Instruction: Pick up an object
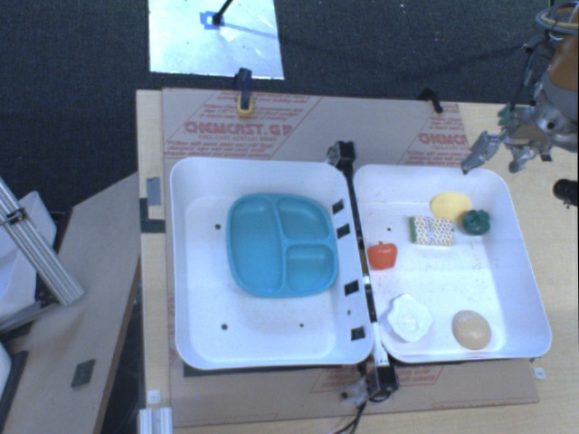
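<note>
A: What lies in the right bin (517, 242)?

B: Six small things. A yellow piece (450, 205) sits near the far wall, with a dark green lump (476, 221) touching its right side. Just beside them is a speckled block (432, 231) with a green edge.

A: And nearer the divider?

B: A red-orange piece (383, 256). Toward the front wall rest a white crumpled-looking object (410, 317) and a tan egg-shaped one (471, 329), apart from each other.

Smooth glossy white plastic bins (262, 346), matt blue plastic divided tray (279, 245), printed brown cardboard sheet (298, 127) beneath, pale wooden bench (149, 134), dark rough carpet floor (72, 70), shiny metal plate (215, 25), brushed aluminium rail (36, 251), glossy red toy tomato (383, 255), dull beige egg (471, 329)
</note>
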{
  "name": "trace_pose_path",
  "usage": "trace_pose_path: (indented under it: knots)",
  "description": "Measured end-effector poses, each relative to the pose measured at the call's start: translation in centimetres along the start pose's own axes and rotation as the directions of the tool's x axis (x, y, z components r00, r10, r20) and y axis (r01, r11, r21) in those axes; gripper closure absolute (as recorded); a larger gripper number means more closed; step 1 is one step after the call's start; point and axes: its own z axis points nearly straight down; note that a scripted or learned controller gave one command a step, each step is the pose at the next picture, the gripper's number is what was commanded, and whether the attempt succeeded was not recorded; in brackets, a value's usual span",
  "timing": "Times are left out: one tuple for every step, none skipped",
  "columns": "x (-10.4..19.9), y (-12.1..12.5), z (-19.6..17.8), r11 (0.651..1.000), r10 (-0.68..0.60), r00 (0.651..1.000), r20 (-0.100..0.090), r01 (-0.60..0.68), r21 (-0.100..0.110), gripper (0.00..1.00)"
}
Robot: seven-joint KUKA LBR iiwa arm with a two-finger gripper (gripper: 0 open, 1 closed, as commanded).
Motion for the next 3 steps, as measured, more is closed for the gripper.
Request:
trace_pose_path:
  knots:
    - [0.1,0.2,-0.8,1.000,-0.003,1.000,0.003,0.003,-0.012,0.00]
    - [-0.1,-0.1,3.4,1.000,-0.001,1.000,0.003,0.001,-0.009,0.00]
    - [0.6,-0.4,7.9,1.000,-0.004,1.000,0.002,0.004,-0.010,0.00]
